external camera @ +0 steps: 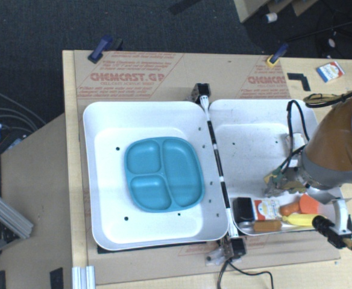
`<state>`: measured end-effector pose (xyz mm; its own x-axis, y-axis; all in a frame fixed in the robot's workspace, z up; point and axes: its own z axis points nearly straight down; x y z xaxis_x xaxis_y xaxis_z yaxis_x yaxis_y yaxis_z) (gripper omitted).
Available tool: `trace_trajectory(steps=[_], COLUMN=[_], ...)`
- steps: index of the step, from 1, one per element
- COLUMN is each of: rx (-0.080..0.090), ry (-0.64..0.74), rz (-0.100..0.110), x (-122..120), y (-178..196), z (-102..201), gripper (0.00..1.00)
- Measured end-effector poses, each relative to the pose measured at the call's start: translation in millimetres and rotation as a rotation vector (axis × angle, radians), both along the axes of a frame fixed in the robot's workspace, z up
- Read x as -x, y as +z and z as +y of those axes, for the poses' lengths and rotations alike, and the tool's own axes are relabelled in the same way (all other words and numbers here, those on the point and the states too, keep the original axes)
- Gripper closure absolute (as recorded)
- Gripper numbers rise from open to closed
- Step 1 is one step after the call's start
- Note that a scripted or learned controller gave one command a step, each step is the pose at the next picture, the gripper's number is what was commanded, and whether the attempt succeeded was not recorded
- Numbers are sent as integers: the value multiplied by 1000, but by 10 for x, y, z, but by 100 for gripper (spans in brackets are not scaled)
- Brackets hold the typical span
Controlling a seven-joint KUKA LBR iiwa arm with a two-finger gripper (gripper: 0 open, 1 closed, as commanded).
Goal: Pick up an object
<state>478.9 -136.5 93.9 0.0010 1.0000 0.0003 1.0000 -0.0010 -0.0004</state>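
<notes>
My gripper (279, 180) reaches down into the right bin (248, 137), low on its right side, under the grey wrist and orange band. Just below it, along the bin's front wall, lies a cluster of small objects: a black block (243, 209), a white and red packet (266, 209), an orange piece (309, 204), a yellow banana-like piece (298, 220) and a brown sausage-like piece (267, 226). The gripper hangs just above and behind the packet and the orange piece. Wires and the wrist hide its tip.
The left bin (103, 125) holds a blue divided plate (163, 173) at its centre. A black divider strip (215, 158) runs between the two bins. The arm's body (339, 143) covers the right bin's right edge. The right bin's back and left floor is bare white.
</notes>
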Motion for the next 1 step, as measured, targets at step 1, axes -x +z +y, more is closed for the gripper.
trace_trajectory(steps=[1], rx=[1], ry=[1], rz=[-2], x=[-8], y=[983], z=[-124], gripper=[100])
